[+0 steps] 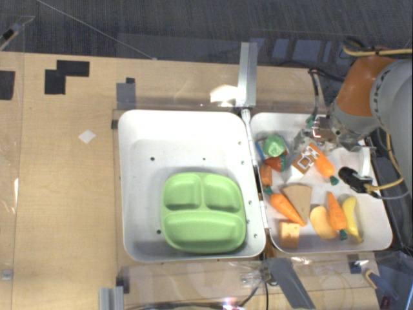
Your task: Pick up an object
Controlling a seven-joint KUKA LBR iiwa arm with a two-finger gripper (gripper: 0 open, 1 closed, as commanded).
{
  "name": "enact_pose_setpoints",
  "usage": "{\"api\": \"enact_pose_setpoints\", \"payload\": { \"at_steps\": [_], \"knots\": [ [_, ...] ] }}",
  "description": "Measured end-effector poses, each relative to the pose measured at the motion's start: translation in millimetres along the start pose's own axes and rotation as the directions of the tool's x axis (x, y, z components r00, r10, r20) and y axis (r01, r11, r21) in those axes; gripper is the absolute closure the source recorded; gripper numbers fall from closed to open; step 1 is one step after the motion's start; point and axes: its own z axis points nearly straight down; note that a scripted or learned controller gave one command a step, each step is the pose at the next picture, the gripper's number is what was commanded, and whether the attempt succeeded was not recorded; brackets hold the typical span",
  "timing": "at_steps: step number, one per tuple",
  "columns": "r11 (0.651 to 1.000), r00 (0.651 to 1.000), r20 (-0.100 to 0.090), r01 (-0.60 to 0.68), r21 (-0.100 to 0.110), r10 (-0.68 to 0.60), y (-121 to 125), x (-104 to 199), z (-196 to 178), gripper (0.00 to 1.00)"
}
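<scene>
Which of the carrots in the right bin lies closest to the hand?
The carrot at the bin's upper right, just below the hand. The carrot mid-bin and the carrot by the banana lie farther down.

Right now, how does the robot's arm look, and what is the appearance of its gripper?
The arm is rounded and light grey, with a broad orange band above the wrist. Black cables loop beside the band, and another runs along the right bin. The gripper is a small grey metal part with dark details and a tiny red spot.
</scene>
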Motion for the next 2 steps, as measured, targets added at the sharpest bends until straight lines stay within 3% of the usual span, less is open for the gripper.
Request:
{"api": "enact_pose_setpoints", "payload": {
  "at_steps": [1, 2],
  "knots": [
    [1.0, 1.0, -0.001, 0.003, -0.009, -0.003, 3, 2, -14, 1.0],
    [0.999, 0.999, 0.001, 0.041, -0.001, -0.041, -17, -24, -1, 1.0]
  ]
}}
